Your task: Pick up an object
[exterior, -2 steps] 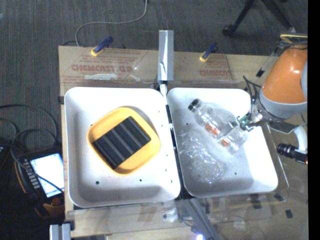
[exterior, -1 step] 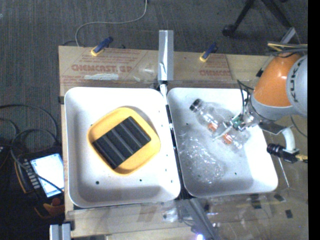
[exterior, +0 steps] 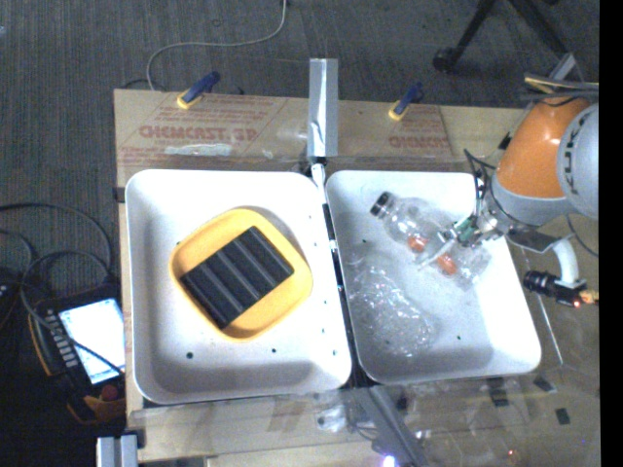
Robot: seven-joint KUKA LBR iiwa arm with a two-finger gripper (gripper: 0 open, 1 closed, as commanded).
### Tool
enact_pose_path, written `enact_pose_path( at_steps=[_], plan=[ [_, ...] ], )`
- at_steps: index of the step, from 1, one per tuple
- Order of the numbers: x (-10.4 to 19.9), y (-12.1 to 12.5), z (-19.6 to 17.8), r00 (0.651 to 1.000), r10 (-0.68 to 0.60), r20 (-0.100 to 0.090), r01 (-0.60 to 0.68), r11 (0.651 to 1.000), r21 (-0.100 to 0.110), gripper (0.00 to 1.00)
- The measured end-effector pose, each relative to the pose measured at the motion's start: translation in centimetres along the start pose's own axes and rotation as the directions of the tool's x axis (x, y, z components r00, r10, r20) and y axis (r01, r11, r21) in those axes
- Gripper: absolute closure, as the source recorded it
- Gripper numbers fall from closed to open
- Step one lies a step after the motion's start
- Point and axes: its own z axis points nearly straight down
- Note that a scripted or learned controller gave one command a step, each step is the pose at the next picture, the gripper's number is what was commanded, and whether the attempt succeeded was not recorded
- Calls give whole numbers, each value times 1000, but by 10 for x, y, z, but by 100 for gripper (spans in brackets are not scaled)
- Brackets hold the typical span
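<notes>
Crumpled clear plastic film (exterior: 389, 309) lies at the near side of the right bin (exterior: 506, 343), below and to the left of the gripper (exterior: 467, 230); it sits apart from the gripper and touches nothing the fingers reach; a clear plastic bottle (exterior: 414, 220) with a dark cap lies tilted just to the gripper's left, its cap end pointing toward the bin's far-left corner, its body reaching toward the gripper; two small orange pieces (exterior: 433, 253) show just below and left of the gripper, seen among or through clear plastic, and whether they belong to the bottle I cannot tell; the gripper hangs low over the right bin's far-right part, with the grey arm and its orange band (exterior: 550, 154) rising up and to the right of it; whether it is apart or together I cannot tell, since clear plastic and glare blur that spot; far to the gripper's left, the left bin (exterior: 156, 202) holds a yellow tray (exterior: 245, 272) with a black ribbed insert, lying flat and turned at a slant; two blue-and-yellow clamps (exterior: 198, 89) grip the brown board (exterior: 214, 129) beyond the bins, up and left of the gripper.
</notes>
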Motion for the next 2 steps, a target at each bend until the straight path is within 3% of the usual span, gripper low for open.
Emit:
enact_pose_path(
  at_steps=[1, 2],
  plan=[
    [-4, 10, 1, 999, -36, -13, 36, 999, 18, 0],
    [-5, 13, 1, 997, -80, -8, 80, 997, 14, 0]
  ],
)
